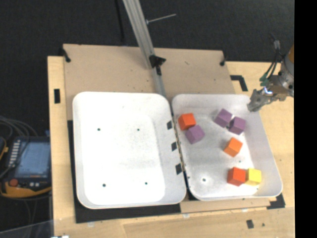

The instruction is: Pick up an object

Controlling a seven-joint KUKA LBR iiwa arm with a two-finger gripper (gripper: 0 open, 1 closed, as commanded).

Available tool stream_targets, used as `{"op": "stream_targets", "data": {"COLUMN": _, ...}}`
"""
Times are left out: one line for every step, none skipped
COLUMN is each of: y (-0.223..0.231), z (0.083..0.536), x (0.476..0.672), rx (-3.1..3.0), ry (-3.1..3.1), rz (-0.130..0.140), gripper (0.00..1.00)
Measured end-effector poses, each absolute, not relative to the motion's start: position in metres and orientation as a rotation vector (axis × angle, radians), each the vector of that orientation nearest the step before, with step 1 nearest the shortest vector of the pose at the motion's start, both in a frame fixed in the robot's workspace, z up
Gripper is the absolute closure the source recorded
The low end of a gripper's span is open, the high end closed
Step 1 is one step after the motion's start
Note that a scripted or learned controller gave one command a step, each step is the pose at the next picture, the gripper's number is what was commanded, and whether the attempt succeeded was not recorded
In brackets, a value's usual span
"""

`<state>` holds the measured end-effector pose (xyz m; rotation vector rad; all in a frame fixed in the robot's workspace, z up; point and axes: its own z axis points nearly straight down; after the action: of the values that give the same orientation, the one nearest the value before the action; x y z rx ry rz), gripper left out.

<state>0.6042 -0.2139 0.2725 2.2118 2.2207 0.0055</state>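
Blocks, seven small ones, are what the task can choose from, and all lie in the right bin (257, 133). Going from the left: the left bin (119, 148) holds no block. Beyond it, off the bench (143, 66), a handheld control unit (27, 162) with a lit screen lies at the far left; whatever is on that screen is too small to read. A metal rail (141, 33) slants down toward the gap between the bins.

In the right bin, an orange block (186, 121) touches a purple block (195, 133) near the bin's left wall. Further right, two purple blocks (230, 121) sit together toward the far side. A lone orange block (233, 146) stands apart near the middle. At the near right corner a red-orange block (237, 176) touches a yellow block (254, 176).

The gripper (257, 102) hangs over the far right corner of the right bin, above the rim and well apart from every block. I cannot tell whether its fingers are open or closed; they are too small and blurred.

My judgement is that the approach step is in hand, with nothing grasped yet. The next move calls for travelling left and nearer, then descending on one block. The lone orange block looks the easiest, since nothing crowds it.

No brand, label or writing is legible.
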Motion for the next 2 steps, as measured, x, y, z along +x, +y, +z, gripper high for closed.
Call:
{"op": "stream_targets", "data": {"y": -0.164, "z": 0.278, "x": 0.592, "rx": 2.214, "ry": 2.227, "rz": 0.002, "gripper": 1.00}}
{"op": "stream_targets", "data": {"y": -0.114, "z": 0.265, "x": 0.569, "rx": 2.215, "ry": 2.227, "rz": 0.000, "gripper": 1.00}}
